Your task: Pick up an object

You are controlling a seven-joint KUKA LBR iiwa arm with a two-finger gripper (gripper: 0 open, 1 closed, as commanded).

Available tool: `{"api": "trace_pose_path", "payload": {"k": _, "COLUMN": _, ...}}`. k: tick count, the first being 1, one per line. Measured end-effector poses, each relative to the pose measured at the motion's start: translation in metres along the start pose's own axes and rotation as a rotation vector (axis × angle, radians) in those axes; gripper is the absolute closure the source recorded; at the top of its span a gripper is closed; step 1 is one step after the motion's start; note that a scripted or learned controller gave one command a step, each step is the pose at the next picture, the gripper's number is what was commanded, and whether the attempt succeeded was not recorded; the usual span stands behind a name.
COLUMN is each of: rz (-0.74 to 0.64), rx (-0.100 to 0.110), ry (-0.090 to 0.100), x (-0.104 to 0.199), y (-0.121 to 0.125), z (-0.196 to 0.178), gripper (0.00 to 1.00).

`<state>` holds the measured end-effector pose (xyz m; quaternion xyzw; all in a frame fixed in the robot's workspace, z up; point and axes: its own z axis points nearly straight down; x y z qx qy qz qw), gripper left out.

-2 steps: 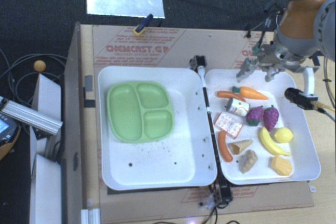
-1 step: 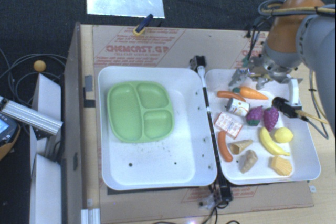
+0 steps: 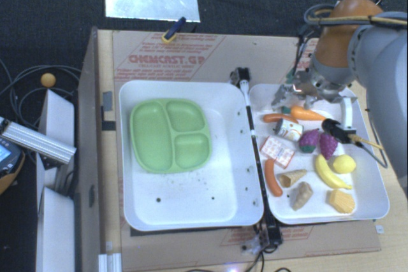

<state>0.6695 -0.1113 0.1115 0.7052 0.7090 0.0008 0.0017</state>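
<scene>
The bench [image 3: 191, 51] carries two white bins. The left bin [image 3: 191, 200] holds a green divided plate [image 3: 170, 134]; the right bin [image 3: 373, 200] holds toy foods. The claw [image 3: 288, 93] hovers over its far corner, just above the toy carrot [image 3: 306, 114]; grip state unclear.

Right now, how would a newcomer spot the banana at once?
Look in the right bin, crowded with toy food. Near its right side lies the banana, a curved yellow piece just below the round lemon and above the orange cheese wedge.
</scene>
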Motion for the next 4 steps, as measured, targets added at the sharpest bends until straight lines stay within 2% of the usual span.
{"api": "trace_pose_path", "payload": {"k": 1, "rz": -0.002, "rx": -0.005, "ry": -0.002, "x": -0.001, "y": 0.002, "z": -0.012, "gripper": 1.00}}
{"api": "trace_pose_path", "payload": {"k": 2, "rz": -0.002, "rx": -0.005, "ry": -0.002, "x": -0.001, "y": 0.002, "z": -0.012, "gripper": 0.00}}
{"api": "trace_pose_path", "payload": {"k": 3, "rz": 0.004, "rx": 0.003, "ry": 0.000, "x": -0.012, "y": -0.017, "z": 0.027, "gripper": 0.00}}
{"api": "trace_pose_path", "payload": {"k": 4, "rz": 0.002, "rx": -0.002, "ry": 0.000, "x": -0.012, "y": -0.016, "z": 0.015, "gripper": 1.00}}
